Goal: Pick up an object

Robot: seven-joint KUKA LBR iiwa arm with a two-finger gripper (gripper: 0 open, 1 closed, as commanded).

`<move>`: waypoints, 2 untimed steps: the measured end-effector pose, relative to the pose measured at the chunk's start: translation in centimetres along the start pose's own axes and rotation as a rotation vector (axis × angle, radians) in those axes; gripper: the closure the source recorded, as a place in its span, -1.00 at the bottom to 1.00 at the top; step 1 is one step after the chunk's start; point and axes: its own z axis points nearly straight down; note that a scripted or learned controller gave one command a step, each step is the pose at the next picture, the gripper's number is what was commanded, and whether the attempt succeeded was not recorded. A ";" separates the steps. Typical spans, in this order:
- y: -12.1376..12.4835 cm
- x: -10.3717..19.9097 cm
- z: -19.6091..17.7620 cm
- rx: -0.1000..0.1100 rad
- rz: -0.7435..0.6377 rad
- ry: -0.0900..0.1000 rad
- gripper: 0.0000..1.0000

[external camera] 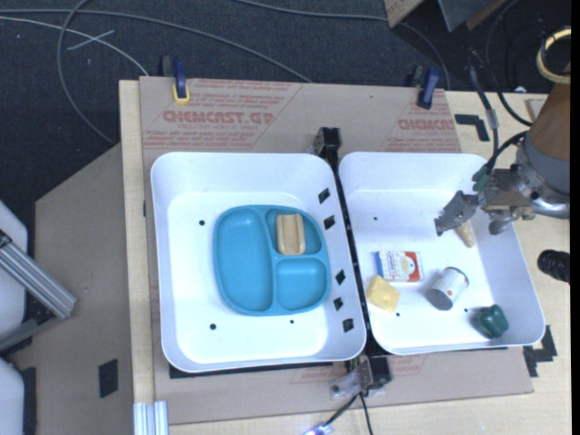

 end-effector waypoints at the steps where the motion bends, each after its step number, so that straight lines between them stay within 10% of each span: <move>1: 0.2 0.0 -0.5 -0.011 -0.003 -0.002 -1.00; 2: 1.0 0.6 4.3 -0.007 -0.003 0.000 -1.00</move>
